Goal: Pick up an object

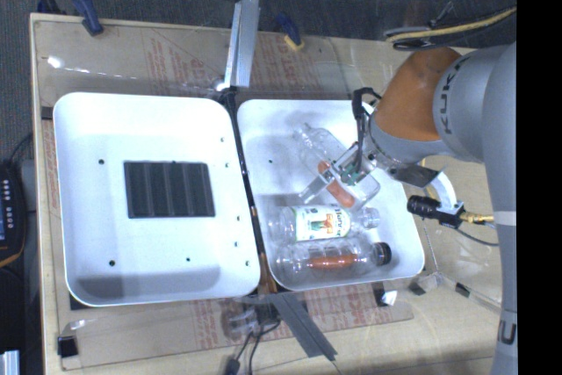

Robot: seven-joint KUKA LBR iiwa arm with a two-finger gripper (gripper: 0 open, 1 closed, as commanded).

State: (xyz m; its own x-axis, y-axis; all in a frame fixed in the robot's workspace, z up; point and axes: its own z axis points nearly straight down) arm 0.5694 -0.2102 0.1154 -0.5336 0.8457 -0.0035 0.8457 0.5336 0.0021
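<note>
**Desk editor:** What is the target, and where does it lie?

**Photographer:** Clear plastic bottles crowd the right bin (263, 136). The likeliest pick is the upper clear bottle (318, 141), tilted, toward the bin's 12 o'clock. At the bin's 6 o'clock lie a labelled bottle (318, 223) and, just below it, a black-capped bottle (332, 259), close together, possibly touching.

**Desk editor:** And the end effector?

**Photographer:** The end effector (338, 177) sits low over the bin's centre, at 5 o'clock from the upper bottle, an orange piece (338, 191) beside its tips. I cannot tell whether it is released or clenched; nothing visibly sits in it.

**Desk editor:** How should the pick go?

**Photographer:** My judgement: straddle one bottle across its narrow width, clear of its neighbours, and close squarely; round, slick plastic will likely squirt sideways otherwise. Lift straight, away from the bin wall. The left bin (79, 127), at 9 o'clock on the desk (132, 44), holds a dark grille (169, 189).
</note>
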